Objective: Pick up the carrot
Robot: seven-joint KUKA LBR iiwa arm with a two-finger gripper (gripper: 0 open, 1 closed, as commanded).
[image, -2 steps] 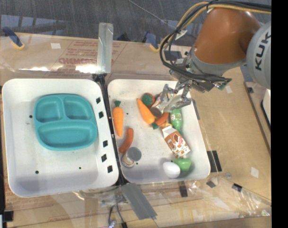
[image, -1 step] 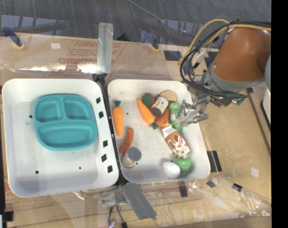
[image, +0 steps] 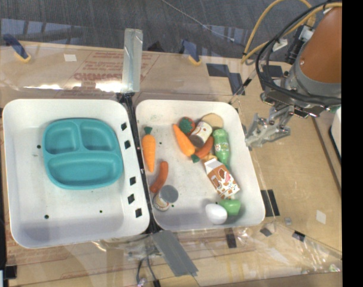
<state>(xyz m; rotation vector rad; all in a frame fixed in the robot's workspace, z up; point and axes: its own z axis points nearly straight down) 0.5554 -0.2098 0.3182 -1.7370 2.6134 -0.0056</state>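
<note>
Looking down at a slant from the camera view, we find the gripper (image: 266, 131) hanging outside the bins, just beyond the right wall of the right bin (image: 248, 160) and above the bare bench (image: 301, 184). We see nothing between its fingers and it touches no object; whether those fingers are spread or closed we cannot tell at this resolution. Above it we note the grey arm (image: 316, 82) with its orange band (image: 325, 46), entering from the right, and a yellow cable (image: 271, 14) looping behind.

We place the carrot (image: 148, 152) in the right bin, lying close beside that bin's left wall, its green top toward the far side and its tip toward the near side. Just below it we see a reddish sausage-like piece (image: 159, 177) and a small grey can (image: 167, 195). Toward the middle of the bin we note a second orange carrot-like piece (image: 183, 140) lying tilted, a brown-and-cream item (image: 200, 133), a green vegetable (image: 221, 146), a small printed carton (image: 221, 180), a white egg-shaped object (image: 216, 213) and a green item (image: 231, 207) touching it.

In the left bin (image: 14, 178) we see a teal divided tray (image: 82, 152) with three compartments, lying flat.
</note>
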